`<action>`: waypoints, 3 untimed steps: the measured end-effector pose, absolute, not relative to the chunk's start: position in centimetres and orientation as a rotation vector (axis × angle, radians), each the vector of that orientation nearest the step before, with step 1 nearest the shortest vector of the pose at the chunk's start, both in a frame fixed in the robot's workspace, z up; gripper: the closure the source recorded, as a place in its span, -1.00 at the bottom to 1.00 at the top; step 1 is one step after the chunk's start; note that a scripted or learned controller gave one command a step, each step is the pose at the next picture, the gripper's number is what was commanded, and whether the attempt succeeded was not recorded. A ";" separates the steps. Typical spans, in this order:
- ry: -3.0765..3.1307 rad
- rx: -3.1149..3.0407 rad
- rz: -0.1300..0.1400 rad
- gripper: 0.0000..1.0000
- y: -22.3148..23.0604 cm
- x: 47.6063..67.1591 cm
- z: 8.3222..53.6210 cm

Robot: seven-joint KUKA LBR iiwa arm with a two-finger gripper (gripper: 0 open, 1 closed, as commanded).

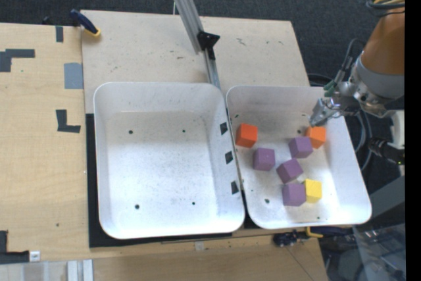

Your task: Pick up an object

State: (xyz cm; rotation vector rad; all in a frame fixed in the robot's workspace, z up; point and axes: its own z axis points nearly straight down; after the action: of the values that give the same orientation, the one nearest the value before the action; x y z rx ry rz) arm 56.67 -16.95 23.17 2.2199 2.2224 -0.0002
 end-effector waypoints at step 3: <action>2.231 2.217 -0.002 1.00 -2.4 55.5 21.9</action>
State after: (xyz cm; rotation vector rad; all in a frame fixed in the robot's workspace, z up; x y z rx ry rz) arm 55.53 -2.39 21.94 2.2169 2.2306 -0.0018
